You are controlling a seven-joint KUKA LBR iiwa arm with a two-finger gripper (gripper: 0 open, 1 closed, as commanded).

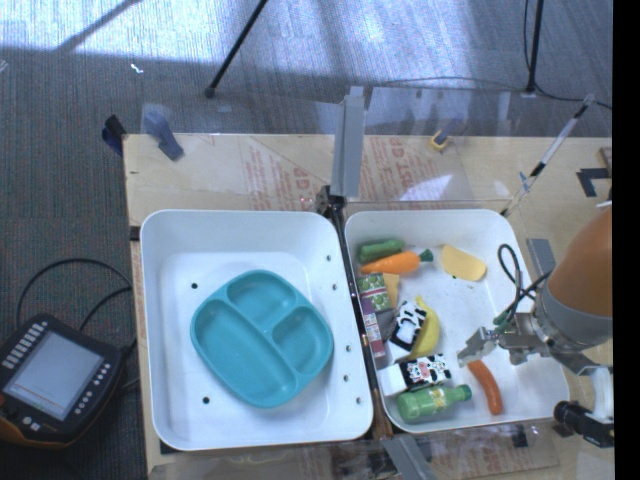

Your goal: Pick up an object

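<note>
The right bin (470, 223) holds the loose objects. A red-orange sausage (487, 386) lies near its front right, with a green bottle (432, 402) to its left. My gripper (490, 347) hangs low over the bin just above the sausage, apart from it, with bare bin floor under it. The grey wrist and orange band rise to the right. Further left are a yellow banana (429, 334), two cow-patterned cartons (407, 325) (425, 371), a carrot (398, 262), a green cucumber (382, 250) and a yellow slice (463, 262). Nothing shows held in the gripper.
The left bin (160, 268) bears a teal divided plate (262, 336). A green-labelled can (372, 292) and a long thin packet (374, 336) lie along the right bin's left wall. A black cable loop (510, 265) hangs by the arm. A tablet (55, 373) sits on the floor at left.
</note>
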